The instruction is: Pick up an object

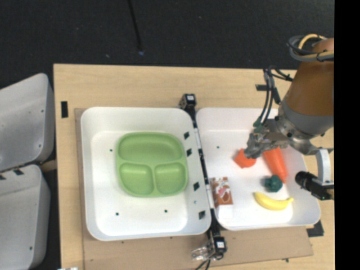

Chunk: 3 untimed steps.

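My gripper (254,147) hangs low over the right bin (225,129), right above a small orange-red piece (244,160) that its fingers touch or nearly touch. An orange carrot (276,161) lies just right of the gripper, partly under the arm. Below it sit a dark green lump (273,183) and a yellow banana (272,201). A brown and red packet (223,190) lies at the bin's left edge. Nothing is visibly lifted.
The left bin (101,212) holds a green divided plate (151,163). A black clip divider (197,151) runs between the bins. The wooden bench (140,83) surrounds both bins, and white chairs (22,151) stand at the far left.
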Each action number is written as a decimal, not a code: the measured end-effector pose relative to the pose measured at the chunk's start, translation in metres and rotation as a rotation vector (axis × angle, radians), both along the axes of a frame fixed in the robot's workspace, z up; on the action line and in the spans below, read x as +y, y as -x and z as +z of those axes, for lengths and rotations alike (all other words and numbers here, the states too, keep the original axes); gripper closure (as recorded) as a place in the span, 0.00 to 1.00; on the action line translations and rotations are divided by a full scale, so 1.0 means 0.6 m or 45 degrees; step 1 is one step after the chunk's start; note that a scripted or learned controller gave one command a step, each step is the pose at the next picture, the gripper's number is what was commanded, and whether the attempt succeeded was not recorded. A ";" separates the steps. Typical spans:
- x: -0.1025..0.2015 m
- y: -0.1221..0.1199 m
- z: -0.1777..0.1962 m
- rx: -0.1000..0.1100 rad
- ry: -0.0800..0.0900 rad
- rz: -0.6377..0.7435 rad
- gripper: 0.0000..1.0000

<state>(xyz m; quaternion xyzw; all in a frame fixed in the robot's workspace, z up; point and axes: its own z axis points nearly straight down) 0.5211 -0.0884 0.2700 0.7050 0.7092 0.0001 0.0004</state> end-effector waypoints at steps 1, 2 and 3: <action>0.087 -0.054 0.002 -0.002 -0.001 0.003 1.00; 0.160 -0.085 0.005 -0.002 -0.001 0.000 1.00; 0.238 -0.136 -0.024 -0.002 0.001 -0.001 1.00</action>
